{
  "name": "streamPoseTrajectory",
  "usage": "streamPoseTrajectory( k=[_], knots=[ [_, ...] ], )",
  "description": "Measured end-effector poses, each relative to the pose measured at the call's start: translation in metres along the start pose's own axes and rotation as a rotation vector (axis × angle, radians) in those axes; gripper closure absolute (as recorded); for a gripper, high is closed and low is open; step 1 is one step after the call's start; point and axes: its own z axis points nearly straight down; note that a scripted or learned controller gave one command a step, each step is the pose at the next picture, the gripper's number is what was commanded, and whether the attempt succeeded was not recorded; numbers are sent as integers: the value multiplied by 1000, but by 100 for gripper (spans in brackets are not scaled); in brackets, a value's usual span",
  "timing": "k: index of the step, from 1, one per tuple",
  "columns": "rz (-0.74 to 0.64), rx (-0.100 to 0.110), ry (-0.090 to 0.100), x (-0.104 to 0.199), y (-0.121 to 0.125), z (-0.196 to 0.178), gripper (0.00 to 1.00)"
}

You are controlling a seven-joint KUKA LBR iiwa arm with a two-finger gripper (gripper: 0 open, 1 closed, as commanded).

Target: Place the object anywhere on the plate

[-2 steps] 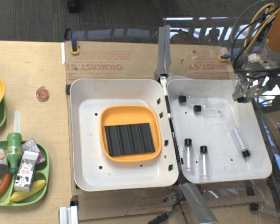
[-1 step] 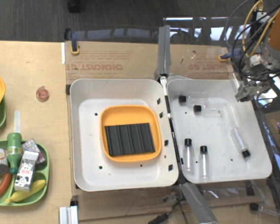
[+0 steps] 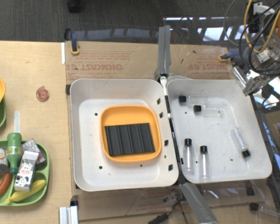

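Nearest you, left of and below the claw (image 3: 250, 88), two clear glass vials (image 3: 196, 156) with black caps lie side by side in the right bin (image 3: 266, 169), a third vial (image 3: 240, 143) angled just beside them. Further left, the orange square plate (image 3: 130, 114) with its ribbed dark insert sits in the left bin (image 3: 84, 139). Farther back, a fourth vial (image 3: 206, 109) lies close to the claw. You cannot tell how wide the claw stands or whether it has hold of anything.

A green tray (image 3: 37, 190) of toy food sits far left, near a small pink disc (image 3: 43, 94).
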Motion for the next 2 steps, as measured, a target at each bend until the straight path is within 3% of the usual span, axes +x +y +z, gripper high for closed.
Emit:
streamPoseTrajectory(
  k=[1, 2],
  knots=[
    [-176, -2, -2, -6, -2, -117, 100],
    [-393, -2, -3, -7, -3, -196, 100]
  ],
)
